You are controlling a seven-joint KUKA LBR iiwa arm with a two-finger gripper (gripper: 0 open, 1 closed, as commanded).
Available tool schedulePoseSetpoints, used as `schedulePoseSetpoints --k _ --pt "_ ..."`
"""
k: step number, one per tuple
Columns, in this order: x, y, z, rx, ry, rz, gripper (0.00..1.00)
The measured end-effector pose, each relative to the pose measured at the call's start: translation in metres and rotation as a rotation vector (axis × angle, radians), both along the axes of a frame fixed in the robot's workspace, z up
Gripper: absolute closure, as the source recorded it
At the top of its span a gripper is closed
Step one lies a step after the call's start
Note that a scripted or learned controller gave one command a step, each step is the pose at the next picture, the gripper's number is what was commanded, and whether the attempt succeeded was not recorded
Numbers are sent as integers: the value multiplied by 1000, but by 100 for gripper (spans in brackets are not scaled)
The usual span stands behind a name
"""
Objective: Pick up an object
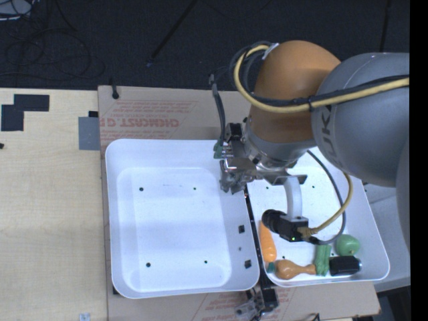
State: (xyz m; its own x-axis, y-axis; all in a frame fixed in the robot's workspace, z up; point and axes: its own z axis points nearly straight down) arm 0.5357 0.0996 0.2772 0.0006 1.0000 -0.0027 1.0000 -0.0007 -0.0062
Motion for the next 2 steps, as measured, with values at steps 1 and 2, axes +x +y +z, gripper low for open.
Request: schedulePoseSetpoints --k 1,2 --pt "38 21 -52 1 1 5 100" --pt "6 41 60 6 -12 5 100"
